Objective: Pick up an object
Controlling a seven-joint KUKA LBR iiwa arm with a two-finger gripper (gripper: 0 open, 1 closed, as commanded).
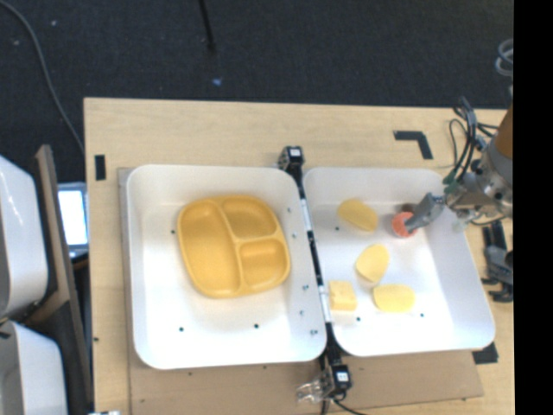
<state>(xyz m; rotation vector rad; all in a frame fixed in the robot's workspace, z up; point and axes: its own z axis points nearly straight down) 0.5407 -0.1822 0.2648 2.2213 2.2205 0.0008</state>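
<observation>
Four yellow pieces lie variously angled beside claw.

Two bins sit side by side on the counter. The left bin holds a divided tray, lying near its middle. The right bin holds five pieces. An oval piece lies toward the back, near the left wall. A small round piece lies just right of it, touching the tip of the hand, which reaches in from the right edge. A second oval piece lies near the bin's middle. In front of it lie a block at left, close to the dividing wall, and a flat piece at right, slightly apart.
</observation>
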